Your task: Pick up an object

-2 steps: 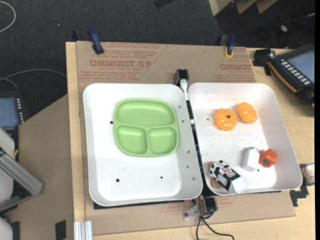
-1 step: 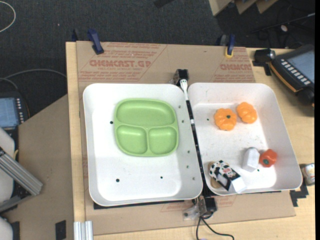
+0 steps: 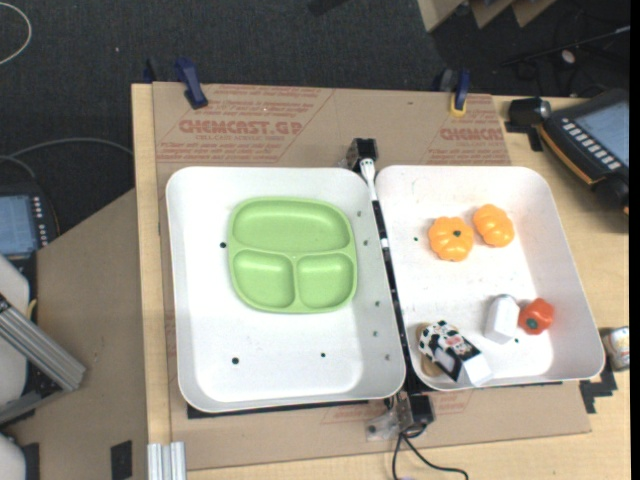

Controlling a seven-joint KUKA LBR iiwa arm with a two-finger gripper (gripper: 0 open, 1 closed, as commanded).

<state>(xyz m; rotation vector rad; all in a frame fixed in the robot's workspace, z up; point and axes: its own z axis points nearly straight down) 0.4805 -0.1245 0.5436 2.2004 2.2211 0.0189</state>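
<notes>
While the green divided plate [image 3: 292, 254] sits in the left bin [image 3: 200, 348], we see in the right bin [image 3: 470, 193] a toy pumpkin [image 3: 451, 238] just beside a second pumpkin [image 3: 493, 225] at frame right, and lower down a red toy vegetable [image 3: 537, 315] beside a white block [image 3: 501, 318] and a black-and-white toy [image 3: 445, 345].

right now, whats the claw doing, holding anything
Claw: nothing to report from the camera view. The two orange pumpkins, the red tomato and the other small items lie loose in the right bin.
</notes>
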